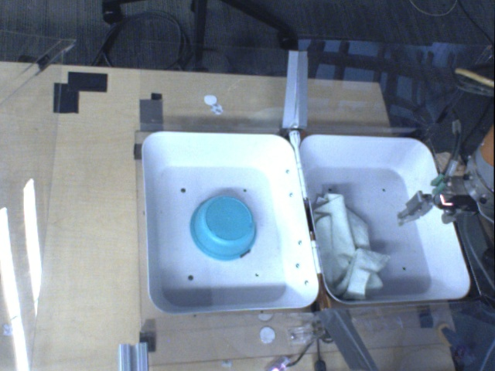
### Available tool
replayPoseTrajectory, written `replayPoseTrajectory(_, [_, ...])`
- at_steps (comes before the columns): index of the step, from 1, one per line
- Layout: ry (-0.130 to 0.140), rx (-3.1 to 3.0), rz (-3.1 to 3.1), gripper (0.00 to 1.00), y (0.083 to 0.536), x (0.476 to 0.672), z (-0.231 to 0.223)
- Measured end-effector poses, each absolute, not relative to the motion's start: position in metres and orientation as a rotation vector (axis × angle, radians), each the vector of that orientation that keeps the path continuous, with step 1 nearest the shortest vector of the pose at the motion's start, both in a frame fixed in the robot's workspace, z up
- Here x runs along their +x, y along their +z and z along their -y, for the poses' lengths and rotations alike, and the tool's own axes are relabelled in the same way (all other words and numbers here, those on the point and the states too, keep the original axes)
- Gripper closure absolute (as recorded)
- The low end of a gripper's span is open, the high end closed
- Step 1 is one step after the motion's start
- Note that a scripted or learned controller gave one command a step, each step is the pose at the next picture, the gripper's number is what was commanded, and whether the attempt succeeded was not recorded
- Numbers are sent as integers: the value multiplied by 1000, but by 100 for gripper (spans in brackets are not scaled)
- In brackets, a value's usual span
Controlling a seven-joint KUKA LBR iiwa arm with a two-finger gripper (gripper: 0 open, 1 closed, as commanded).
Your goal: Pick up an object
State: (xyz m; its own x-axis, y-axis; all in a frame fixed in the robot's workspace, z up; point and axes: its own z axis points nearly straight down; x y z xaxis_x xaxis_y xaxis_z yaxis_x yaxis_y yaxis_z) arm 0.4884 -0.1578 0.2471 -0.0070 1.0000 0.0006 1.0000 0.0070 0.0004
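A round blue bowl [224,226] lies upside down in the middle of the left bin [166,284]. A crumpled white cloth [346,247] is bunched against the left wall of the right bin [387,157]. My gripper [410,210] reaches in from the right edge and hovers over the right side of the right bin. It is to the right of the cloth, with a gap between them. Nothing hangs from it.
A metal divider [295,99] runs back from where the two bins meet. Cables and the arm's wrist hardware [464,195] crowd the right bin's right rim. Black tape marks [77,90] sit on the wooden bench at the far left.
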Motion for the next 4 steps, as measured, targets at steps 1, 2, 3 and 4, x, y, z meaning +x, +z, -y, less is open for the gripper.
replayPoseTrajectory(1, [0, -2229, 2214, 0, 138, 566, 141])
replayPoseTrajectory(2, [-12, -2070, 2380, 0, 91, 572, 86])
replayPoseTrajectory(3, [-21, -2073, 2384, 100, 103, 575, 85])
replayPoseTrajectory(4, [-6, -2120, 2327, 100, 187, 670, 59])
